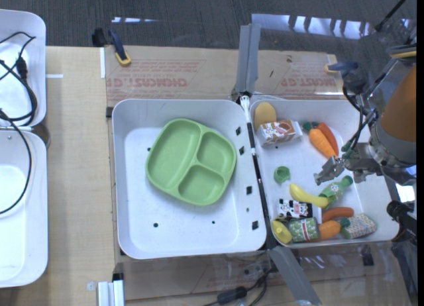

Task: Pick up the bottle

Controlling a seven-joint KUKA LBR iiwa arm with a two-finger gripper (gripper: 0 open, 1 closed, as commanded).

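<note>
A: Where was the bottle (336, 189)?

B: You had it in the right bin (299, 165), green with a pale cap, lying tilted just beside the banana (308, 197) and above the sausage (337, 212).

A: And the tool (329, 169)?

B: It hung right over the bottle's upper end, nothing between its fingers. Spread wide or narrow, I couldn't tell.

A: How should you have gone in?

B: Straddle the bottle's short width, drop straight, and steer clear of the banana and carrot (322, 142). The green plate (191, 161) in the left bin (132, 172) was well apart.

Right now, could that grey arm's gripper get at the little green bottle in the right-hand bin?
Probably yes. The gripper hangs just above the small green bottle, nothing lying over it, though the yellow toy banana and orange sausage-like toy crowd it.
</note>
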